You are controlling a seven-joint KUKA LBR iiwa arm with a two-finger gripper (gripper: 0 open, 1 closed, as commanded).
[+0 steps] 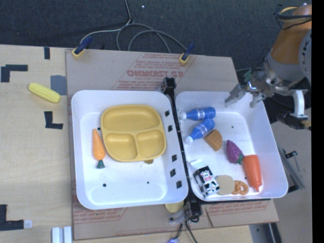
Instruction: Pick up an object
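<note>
A pale wooden bench carries a cardboard sheet (152,72) under two white bins. Taking the right bin (268,135) as landmark: along its near edge lie a pretzel (241,188), a cookie (225,184), a black-and-white carton (205,180) and an orange bottle (253,171); farther in, a purple toy (233,151), a bread piece (213,139), two blue bottles (201,122). Above its far right corner hangs the gripper (244,96), fingers spread, grasping nothing. Left of it sit the yellow tray (134,132) and carrot (98,145).

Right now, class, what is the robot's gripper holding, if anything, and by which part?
Nothing. The gripper hangs open above the far rim of the right bin, with nothing between its fingers; the blue bottles lie untouched in the bin.
</note>
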